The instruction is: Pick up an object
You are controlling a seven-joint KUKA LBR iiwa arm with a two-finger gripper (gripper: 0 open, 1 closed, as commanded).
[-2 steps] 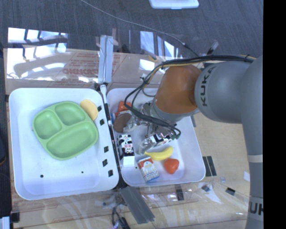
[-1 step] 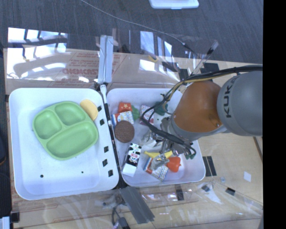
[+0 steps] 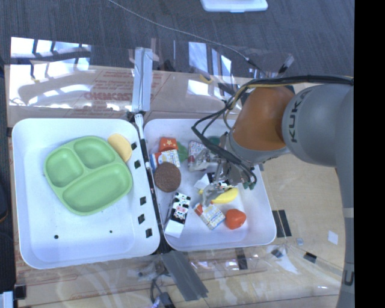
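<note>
- Arm (image 3: 301, 120) is reaching in from 3 o'clock, its orange band sitting over the right bin (image 3: 264, 225); black cables are looping around the wrist.
- Gripper (image 3: 219, 183) is hanging low in the right bin, just above a yellow banana-like piece (image 3: 226, 195) — whether the fingers are apart or together, I cannot tell; wrist and clutter are hiding them.
- Right bin is holding, clockwise: a red-orange packet (image 3: 168, 145) at 11 o'clock, a crinkled wrapper (image 3: 197, 153) beside it, a red tomato-like ball (image 3: 236, 219) at 5, a small printed carton (image 3: 209, 215) touching it, a black-and-white cow-print box (image 3: 178, 212) at 7, a brown disc (image 3: 167, 177) at 9.
- Left bin (image 3: 36, 240) is carrying a green divided plate (image 3: 89, 174), with a yellow lump (image 3: 120, 145) touching its 1 o'clock corner.
- Bench (image 3: 301, 252) is looking like pale wood under clear, glaring sheeting; dark carpet-like floor (image 3: 60, 18) is lying beyond at 12 o'clock.
</note>
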